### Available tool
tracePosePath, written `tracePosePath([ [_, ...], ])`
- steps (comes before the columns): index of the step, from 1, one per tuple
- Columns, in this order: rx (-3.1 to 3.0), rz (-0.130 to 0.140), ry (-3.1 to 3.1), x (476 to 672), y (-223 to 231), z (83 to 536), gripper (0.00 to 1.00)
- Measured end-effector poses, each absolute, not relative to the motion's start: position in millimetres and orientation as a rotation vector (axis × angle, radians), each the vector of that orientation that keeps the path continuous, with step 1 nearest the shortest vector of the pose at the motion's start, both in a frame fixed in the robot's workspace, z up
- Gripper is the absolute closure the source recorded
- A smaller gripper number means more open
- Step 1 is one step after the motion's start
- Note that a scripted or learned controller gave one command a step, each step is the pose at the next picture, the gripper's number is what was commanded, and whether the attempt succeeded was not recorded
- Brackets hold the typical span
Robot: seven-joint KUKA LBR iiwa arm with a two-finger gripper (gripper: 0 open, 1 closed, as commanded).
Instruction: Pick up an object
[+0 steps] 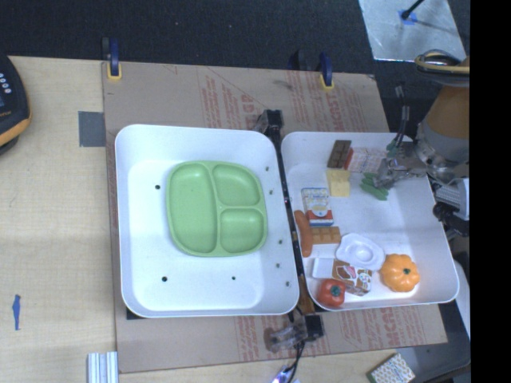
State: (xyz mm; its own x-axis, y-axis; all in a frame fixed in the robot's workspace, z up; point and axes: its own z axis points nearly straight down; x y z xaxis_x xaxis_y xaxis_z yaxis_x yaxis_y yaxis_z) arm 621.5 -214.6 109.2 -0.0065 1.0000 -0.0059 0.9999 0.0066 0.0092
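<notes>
Right bin point(435, 238): centre and right floor open. Left side blocked by a crowded column of items, from chocolate bar point(339, 155) down to tomato point(330, 294) and pumpkin point(399, 272). Left bin point(144, 238): green divided plate point(215, 207) occupies centre; margins open.

Grey KUKA arm with an orange band, seen at the right of the bench

The grey, rounded robot arm point(444, 118) carried a broad orange band above its wrist, topped by a pale ring with a dark rim. Below the band the housing turned lighter grey and metallic, narrowing into the small two-finger gripper point(393, 168) of dull silver metal with darker joints (its finer parts were too small to make out). A thin dark cable or rod ran down beside the wrist toward the gripper's mount, and a white block-shaped part sat lower on the arm's side.
</notes>
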Motion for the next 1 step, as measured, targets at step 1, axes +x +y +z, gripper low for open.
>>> tracePosePath([
  [1,2.213,-0.003,2.228,618.6,-213.3,103.9,0.0],
])
